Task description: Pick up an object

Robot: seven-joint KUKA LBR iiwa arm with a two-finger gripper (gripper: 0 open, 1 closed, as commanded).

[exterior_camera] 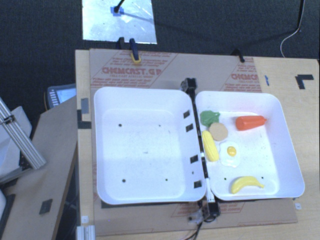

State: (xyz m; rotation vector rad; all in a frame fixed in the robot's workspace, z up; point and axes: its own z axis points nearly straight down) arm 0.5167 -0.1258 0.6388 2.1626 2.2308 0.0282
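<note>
Six toy food items lie in the right bin (282, 134), all candidates for the pick: orange carrot (250, 122) toward the far side, lying alone; green leafy piece (209, 117) touching the tan round disc (218, 131); yellow corn cob (210, 146) just beside the divider wall between the bins; fried egg (230, 153) near the corn; yellow banana (245, 184) near the front wall, apart from the rest. Left bin (145, 144) adjoins, on the cardboard-covered worktop (165, 69). Gripper state: cannot tell from this view. Risks, as judged: the green piece, disc and corn sit crowded together, so a descent there may nudge a neighbour or close on two things at once; the corn sits so close to the wall that a finger could strike the rim; the egg looks flat and low, likely to slip out of a pinch; the banana's curve may roll it aside. Carrot seems the least hazardous choice, having open floor around it
</note>
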